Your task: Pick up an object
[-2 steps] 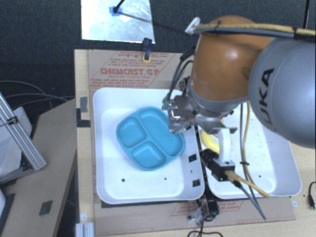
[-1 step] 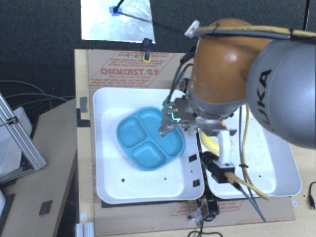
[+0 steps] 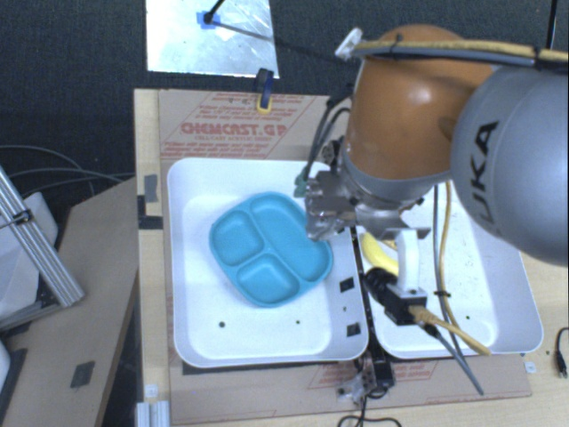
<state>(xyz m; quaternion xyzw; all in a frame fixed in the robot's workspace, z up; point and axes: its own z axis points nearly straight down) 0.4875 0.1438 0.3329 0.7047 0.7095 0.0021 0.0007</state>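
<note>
Item: blue divided plate point(image 3: 267, 254), three compartments, lying flat and face up on the floor of the left bin point(image 3: 258, 338), right of that bin's centre and reaching toward its right wall. Probably the most graspable thing to hand, with a raised rim all round for a pinch. Long axis judged to run on a diagonal, from the left bin's far-left corner toward its near-right corner. The large compartment lies along the side nearer the right wall and the two small ones side by side along the side nearer the left wall. No clear front or handle, so no single pointing direction. Gripper point(image 3: 322, 225): low over the left bin's right portion, at the plate's right rim, hung from the grey and orange arm point(image 3: 418, 123). Placed there, by judgement, to take the rim edge-on, since the flat body is too broad to span. Gripper state: cannot tell, apart or together, as the wrist body hides the tip. No hold on the plate to be confirmed. Also listed: yellow item point(image 3: 380, 254), just beyond the left bin's right wall, in the right bin point(image 3: 498, 301), largely covered by the wrist. Under the left bin: printed cardboard sheet point(image 3: 231, 127).
</note>
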